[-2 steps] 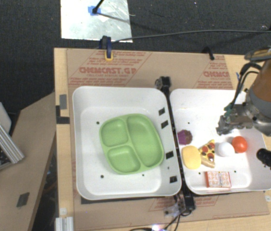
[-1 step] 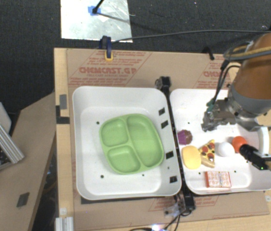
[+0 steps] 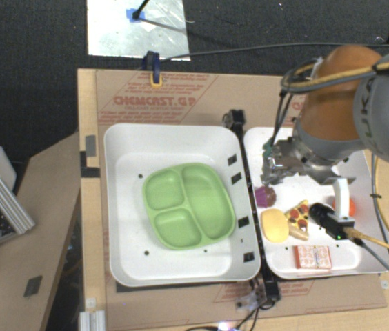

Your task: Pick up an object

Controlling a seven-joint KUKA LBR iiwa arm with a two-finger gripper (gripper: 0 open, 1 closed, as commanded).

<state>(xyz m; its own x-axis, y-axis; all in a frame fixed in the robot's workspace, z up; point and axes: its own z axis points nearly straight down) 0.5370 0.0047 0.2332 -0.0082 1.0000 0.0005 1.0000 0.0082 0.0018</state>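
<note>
In the right bin [image 3: 360, 261], my gripper [image 3: 272, 169] hangs over the far left part, just above a small purple object [image 3: 265, 197]. A yellow rounded object [image 3: 274, 225] lies toward the front from the purple one. Beside it rests a toy pizza slice [image 3: 298, 219]. A red and white box [image 3: 312, 257] sits near the bin's front wall. Nothing shows between the gripper and these objects, and the arm's bulk hides the bin's far right part.
The left bin [image 3: 125, 185] holds a green divided plate [image 3: 189, 205]. Black clips line the wall [image 3: 244, 185] between the two bins. A cardboard sheet [image 3: 160, 95] lies under the bins, and a metal frame [image 3: 1, 198] stands at the far left.
</note>
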